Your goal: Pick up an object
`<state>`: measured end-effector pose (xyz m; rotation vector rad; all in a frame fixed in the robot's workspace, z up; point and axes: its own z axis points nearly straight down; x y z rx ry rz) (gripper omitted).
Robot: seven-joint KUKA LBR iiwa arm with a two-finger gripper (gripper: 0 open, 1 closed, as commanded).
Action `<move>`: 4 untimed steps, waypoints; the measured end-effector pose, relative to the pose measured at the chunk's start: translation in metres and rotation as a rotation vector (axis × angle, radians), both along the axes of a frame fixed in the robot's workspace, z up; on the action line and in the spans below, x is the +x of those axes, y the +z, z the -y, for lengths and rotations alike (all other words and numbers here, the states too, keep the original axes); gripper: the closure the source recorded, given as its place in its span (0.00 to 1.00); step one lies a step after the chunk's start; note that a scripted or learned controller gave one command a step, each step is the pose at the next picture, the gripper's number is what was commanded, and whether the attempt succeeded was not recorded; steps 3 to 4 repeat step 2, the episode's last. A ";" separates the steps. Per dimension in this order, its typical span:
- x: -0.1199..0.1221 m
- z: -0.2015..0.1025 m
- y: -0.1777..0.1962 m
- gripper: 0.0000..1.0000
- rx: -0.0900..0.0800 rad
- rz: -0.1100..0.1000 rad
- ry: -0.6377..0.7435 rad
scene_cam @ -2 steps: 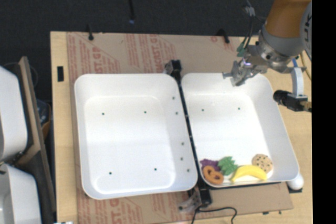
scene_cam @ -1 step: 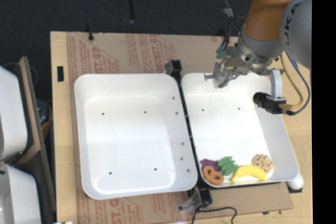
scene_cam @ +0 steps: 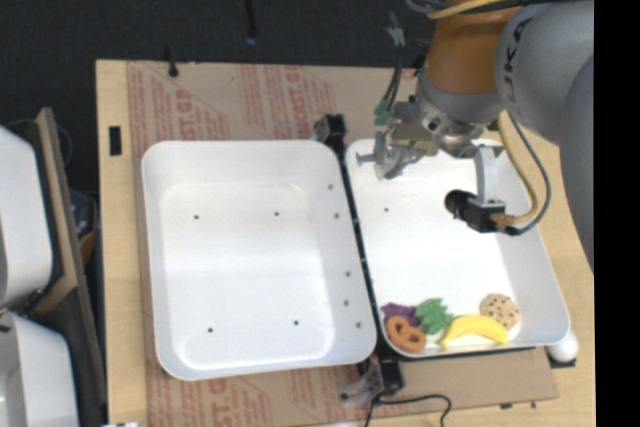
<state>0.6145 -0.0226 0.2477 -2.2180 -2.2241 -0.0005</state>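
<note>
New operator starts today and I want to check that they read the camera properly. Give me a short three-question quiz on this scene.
1. True or false: the banana lies in the left bin.
2. Which item sits nearest the right bin's front right corner: A cookie, B pretzel, C green leafy toy?
3. Fill in: the gripper hovers over the right bin's ____ end.

Key: 1 false; 2 A; 3 far.

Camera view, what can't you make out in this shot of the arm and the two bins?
- End effector: small and blurred against the right bin; its state is unclear.
- Toys in that bin's near corner: the purple piece is too small to identify.
- Arm: cut off by the right edge.
</note>
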 end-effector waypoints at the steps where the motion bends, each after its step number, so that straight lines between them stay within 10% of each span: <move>1: -0.017 -0.050 0.008 1.00 0.000 0.001 0.001; 2: -0.028 -0.096 -0.009 1.00 0.000 0.000 0.000; 4: -0.028 -0.096 -0.009 1.00 0.000 0.000 0.000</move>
